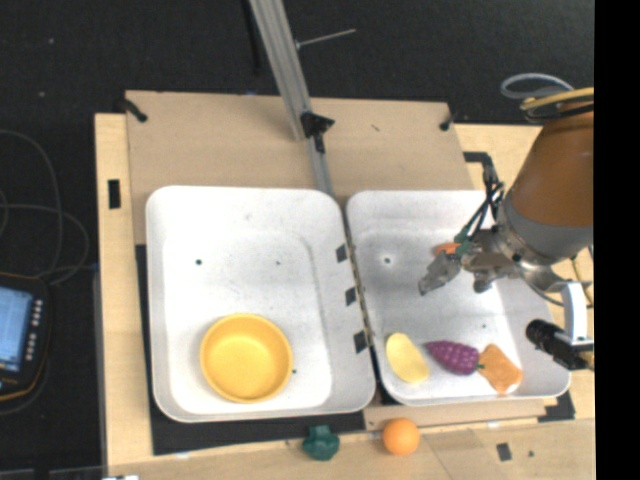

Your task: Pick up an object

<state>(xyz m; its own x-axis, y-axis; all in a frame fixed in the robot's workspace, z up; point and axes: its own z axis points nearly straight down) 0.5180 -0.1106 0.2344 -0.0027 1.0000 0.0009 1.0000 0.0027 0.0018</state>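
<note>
Down in the right bin [400, 218], along its near wall, three small things lie in a row: a pale yellow lemon-like piece [406, 357], a purple bunch of grapes [452, 356] and an orange carrot-like piece [500, 367]. Above them, mid-bin, hang the arm's jaws [458, 270], apart from all three; whether they are parted or clenched, I cannot tell. Nothing visibly sits between them.

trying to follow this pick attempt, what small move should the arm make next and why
Probably shift the pincer toward the bin's near edge and lower it. It hangs over bare floor in the right bin, while the purple toy, yellow piece and orange piece lie in a row along that edge.
</note>
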